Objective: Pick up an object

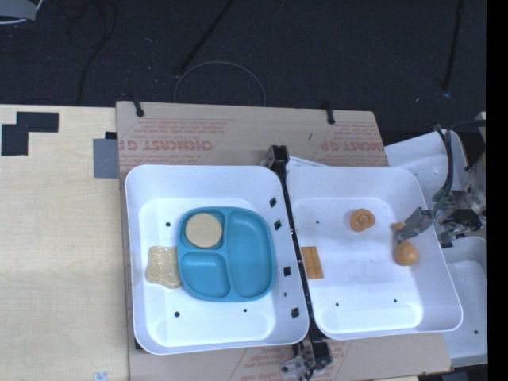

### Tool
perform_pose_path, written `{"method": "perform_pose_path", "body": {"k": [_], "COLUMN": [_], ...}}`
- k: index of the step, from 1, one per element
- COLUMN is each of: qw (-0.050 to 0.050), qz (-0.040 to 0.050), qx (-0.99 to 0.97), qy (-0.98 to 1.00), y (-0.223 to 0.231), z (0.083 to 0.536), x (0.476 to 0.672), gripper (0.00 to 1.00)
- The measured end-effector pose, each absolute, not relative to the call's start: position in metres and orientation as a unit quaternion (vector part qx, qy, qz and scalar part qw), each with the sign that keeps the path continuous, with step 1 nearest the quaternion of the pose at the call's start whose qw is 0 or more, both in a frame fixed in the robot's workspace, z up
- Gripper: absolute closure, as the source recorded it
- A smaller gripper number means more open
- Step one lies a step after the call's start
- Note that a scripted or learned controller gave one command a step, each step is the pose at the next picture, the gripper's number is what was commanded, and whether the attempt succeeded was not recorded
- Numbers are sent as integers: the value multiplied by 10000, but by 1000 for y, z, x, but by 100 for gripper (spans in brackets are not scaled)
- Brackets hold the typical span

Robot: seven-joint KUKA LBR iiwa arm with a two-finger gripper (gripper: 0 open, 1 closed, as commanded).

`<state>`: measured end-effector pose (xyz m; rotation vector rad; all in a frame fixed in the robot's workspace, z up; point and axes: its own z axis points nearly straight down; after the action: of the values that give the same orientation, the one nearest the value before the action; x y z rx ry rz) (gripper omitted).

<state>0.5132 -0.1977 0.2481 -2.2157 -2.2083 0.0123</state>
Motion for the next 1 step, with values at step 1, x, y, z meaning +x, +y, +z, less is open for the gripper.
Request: {"method": "perform_pose_path", "body": {"k": [1], "qw": [16], "qz": [7], "qx": [-7071], "qy": [-7071], "y": [-197], "z": [255], "x": [515], "gripper": [0]}}
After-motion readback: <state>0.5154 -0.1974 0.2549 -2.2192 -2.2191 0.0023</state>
